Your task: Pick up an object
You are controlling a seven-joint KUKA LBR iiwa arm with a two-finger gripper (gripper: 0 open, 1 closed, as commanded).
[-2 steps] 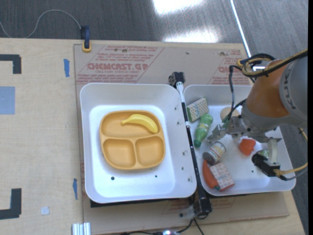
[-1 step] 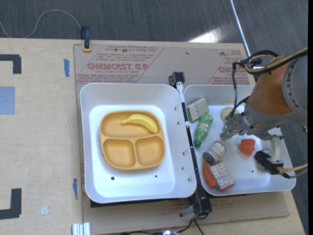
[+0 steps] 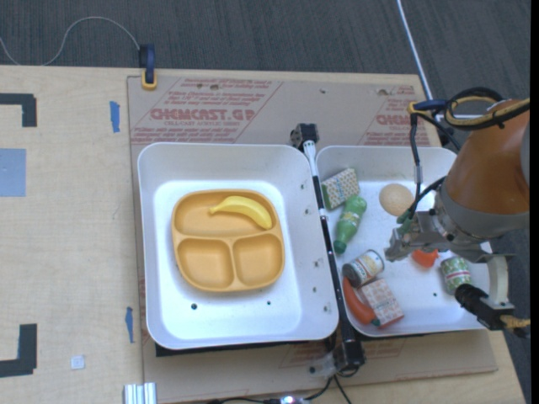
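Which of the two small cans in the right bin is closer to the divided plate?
The can with the pale label, lying just right of the bins' shared edge. The green-labelled can sits farther right, beyond the gripper, so farther from the orange divided plate.

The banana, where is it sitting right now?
The banana lies in the top compartment of the yellow divided plate, which rests in the left white bin, on the camera view's left side.

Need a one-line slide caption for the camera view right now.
KUKA arm's gripper low over the right bin among small groceries; banana on orange divided plate in left bin.
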